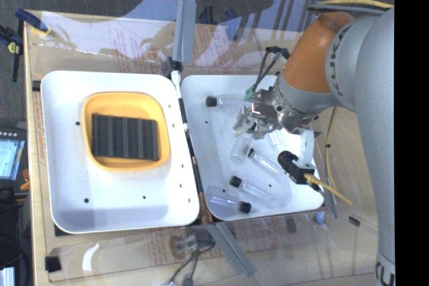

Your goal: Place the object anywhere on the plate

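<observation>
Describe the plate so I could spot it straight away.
Find the two white bins side by side and take the left bin, the one away from the grey arm. The plate lies in its middle: a yellow, rounded-square dish with a dark ribbed centre, unlike the small clear tubes scattered in the right bin.

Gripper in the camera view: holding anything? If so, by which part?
Cannot be told. The gripper hangs over the clear vials in the right bin, and the view does not show a vial between its tips.
</observation>
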You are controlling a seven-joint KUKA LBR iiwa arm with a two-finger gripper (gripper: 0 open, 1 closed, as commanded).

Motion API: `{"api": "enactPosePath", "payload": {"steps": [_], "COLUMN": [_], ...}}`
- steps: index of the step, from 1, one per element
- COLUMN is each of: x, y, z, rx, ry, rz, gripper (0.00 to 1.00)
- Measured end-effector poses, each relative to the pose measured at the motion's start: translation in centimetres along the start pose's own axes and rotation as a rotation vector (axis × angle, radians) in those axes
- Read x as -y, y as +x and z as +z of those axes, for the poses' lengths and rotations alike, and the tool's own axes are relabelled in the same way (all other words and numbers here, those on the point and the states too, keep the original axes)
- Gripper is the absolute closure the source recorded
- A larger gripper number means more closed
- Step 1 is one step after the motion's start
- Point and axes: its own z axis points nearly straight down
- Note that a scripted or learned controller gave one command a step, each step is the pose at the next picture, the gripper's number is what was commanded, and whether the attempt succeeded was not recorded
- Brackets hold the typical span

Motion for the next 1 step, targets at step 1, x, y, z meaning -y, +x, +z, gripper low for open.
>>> {"api": "enactPosePath", "payload": {"steps": [1], "x": [-1.5], "y": [7.21], "z": [-1.23], "rx": [-0.001], "ry": [0.0], "rz": [-0.067], "gripper": [1.0]}}
